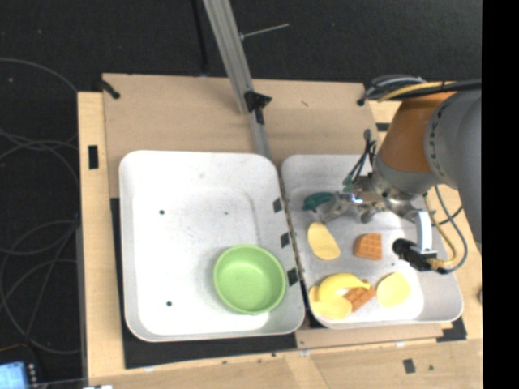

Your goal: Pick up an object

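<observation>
Low over the right bin, nosing at a teal piece.

The teal piece (pixel 319 201) lies at ten o'clock in the right bin (pixel 442 310), and my claw (pixel 345 207) sits just beside it at its three o'clock, tips low; whether they are apart or together I cannot tell, nor whether they touch it. I judge it the likeliest pick, being nearest. Yellow slice (pixel 323 241) at six o'clock of me, waffle (pixel 369 246) at four, yellow pile (pixel 340 294) along the near wall. The green bowl (pixel 250 278) sits alone in the left bin (pixel 162 185), out of my way.
</observation>
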